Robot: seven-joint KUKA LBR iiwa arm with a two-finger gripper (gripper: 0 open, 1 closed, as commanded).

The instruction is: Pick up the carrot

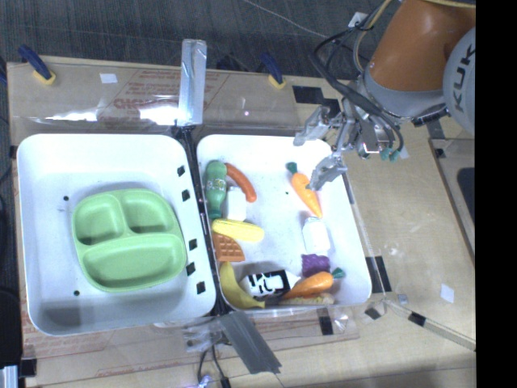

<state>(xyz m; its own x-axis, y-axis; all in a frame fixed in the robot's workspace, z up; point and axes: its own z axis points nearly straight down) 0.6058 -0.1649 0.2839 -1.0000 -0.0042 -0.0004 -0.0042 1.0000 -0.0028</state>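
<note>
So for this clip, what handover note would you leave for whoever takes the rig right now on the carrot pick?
Gripper: open, above the right bin's far right corner, holding nothing.
Carrot: lying in the right bin by its right wall, just below the fingertips. A second carrot sits at the near edge beside the purple grapes.
Done: approach only; no grasp.
Left: descend, close on the carrot, lift.
Green tray is in the left bin.

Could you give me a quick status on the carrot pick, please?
Gripper open above the right bin's far edge. Carrot just below it, not held. White bottle beside it.
</note>
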